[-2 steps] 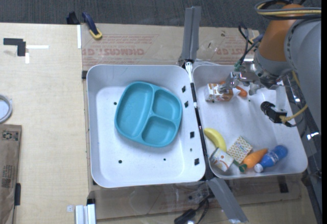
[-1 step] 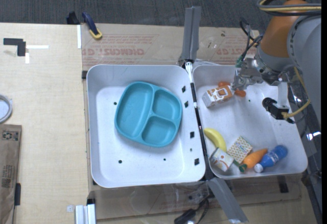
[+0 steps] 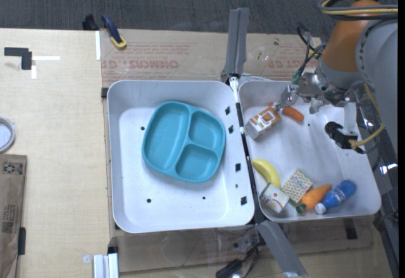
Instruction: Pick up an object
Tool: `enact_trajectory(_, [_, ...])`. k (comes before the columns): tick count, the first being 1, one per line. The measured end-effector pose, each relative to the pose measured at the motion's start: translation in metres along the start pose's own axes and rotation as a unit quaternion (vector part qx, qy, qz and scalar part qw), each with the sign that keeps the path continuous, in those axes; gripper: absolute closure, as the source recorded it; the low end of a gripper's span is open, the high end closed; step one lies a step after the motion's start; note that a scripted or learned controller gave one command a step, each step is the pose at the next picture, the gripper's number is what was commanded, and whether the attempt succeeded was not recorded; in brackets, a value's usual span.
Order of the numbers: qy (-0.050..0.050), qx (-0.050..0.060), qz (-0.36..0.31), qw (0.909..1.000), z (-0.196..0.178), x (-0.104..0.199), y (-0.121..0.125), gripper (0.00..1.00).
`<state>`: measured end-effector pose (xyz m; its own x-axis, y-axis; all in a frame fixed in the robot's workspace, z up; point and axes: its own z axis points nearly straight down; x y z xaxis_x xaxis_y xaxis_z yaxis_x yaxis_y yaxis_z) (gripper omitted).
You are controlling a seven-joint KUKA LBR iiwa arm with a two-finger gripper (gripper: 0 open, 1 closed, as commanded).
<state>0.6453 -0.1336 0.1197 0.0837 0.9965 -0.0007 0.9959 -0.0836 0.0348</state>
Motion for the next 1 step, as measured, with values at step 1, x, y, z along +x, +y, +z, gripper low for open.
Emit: enact_trajectory(1, [0.002,0.017,-0.162,0.9866,-0.0067,-0.0467,0.0150,0.00])
